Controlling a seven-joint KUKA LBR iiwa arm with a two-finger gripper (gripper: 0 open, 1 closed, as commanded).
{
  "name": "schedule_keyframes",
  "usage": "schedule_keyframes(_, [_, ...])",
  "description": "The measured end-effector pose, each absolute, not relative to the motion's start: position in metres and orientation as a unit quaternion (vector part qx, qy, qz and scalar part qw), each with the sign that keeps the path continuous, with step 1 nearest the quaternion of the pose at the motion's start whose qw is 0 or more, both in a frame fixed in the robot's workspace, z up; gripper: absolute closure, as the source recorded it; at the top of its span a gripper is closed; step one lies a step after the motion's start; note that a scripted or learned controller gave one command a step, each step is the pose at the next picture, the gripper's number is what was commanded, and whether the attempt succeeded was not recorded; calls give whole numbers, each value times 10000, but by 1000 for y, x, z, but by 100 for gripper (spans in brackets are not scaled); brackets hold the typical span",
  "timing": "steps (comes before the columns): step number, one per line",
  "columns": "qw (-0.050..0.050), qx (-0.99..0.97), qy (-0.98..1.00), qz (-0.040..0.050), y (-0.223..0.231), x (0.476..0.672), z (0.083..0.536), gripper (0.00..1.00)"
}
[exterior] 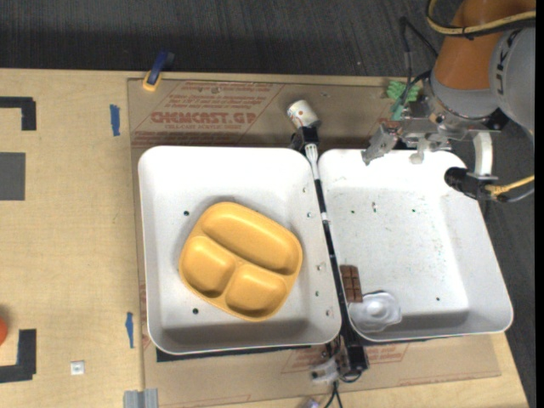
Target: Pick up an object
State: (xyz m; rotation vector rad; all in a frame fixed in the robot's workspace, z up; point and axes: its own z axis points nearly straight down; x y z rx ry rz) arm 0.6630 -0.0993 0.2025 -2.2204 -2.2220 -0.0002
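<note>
Tool [398, 145], finger state indeterminable, hangs well right of the yellow tray [240, 259]; its smooth bulk risks slippage.

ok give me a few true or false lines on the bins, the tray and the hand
1. The yellow tray lies in the left bin. True.
2. The tray has one undivided hollow. False: ridges split it into three compartments.
3. The hand is over the far edge of the right bin. True.
4. The hand holds the tray. False: the tray sits in the left bin, well apart from the hand.
5. A small clear object lies in the near left corner of the right bin. True.
6. The arm's orange band is at the view's left. False: it is at the upper right.
</note>
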Motion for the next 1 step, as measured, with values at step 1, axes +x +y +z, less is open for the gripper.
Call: schedule_keyframes(1, [-1,-7014,-7128,0,-107,610,85,0])
